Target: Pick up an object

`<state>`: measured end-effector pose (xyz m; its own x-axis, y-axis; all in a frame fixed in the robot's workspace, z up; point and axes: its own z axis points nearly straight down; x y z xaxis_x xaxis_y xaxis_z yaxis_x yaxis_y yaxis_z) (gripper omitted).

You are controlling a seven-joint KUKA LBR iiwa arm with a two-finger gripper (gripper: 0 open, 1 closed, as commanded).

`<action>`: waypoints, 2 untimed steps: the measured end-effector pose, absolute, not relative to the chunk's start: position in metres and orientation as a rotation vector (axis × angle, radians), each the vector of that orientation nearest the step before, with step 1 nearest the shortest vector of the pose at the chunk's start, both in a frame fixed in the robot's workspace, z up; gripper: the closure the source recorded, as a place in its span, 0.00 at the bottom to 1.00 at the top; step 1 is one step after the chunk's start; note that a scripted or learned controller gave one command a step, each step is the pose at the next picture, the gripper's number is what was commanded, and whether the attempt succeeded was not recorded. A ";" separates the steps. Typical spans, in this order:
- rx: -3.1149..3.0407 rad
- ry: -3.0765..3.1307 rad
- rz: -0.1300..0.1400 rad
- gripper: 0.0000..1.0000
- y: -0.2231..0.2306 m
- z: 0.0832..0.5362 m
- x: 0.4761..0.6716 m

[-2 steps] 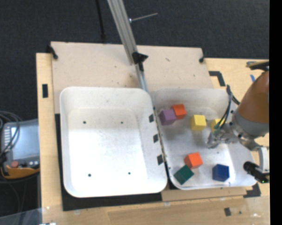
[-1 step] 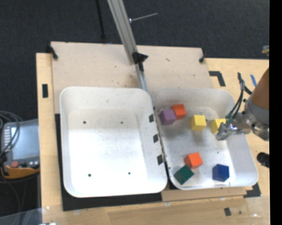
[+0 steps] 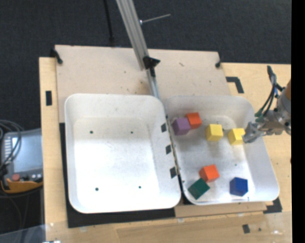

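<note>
The right bin (image 3: 268, 172) holds several small cubes. A purple cube (image 3: 181, 126) and an orange cube (image 3: 194, 119) touch at its far left. One yellow cube (image 3: 214, 132) sits mid-bin, and a second yellow cube (image 3: 236, 135) lies by the right wall. Near the front are another orange cube (image 3: 209, 173), a green cube (image 3: 198, 188) and a blue cube (image 3: 238, 186). My gripper (image 3: 253, 133) reaches in from the right and sits low, right beside the second yellow cube. I see nothing held in it.
The left bin (image 3: 117, 151) stands beside the right one, sharing a raised middle rim. A slanted metal rail (image 3: 135, 29) rises from behind the bins. A pendant and cables (image 3: 15, 161) lie off the bench at the left.
</note>
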<state>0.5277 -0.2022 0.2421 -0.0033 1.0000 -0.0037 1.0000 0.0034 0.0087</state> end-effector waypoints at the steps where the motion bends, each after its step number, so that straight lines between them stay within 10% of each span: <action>1: 2.212 2.229 0.003 1.00 -0.145 0.238 0.541; 2: 2.215 2.230 0.000 1.00 -0.094 0.227 0.558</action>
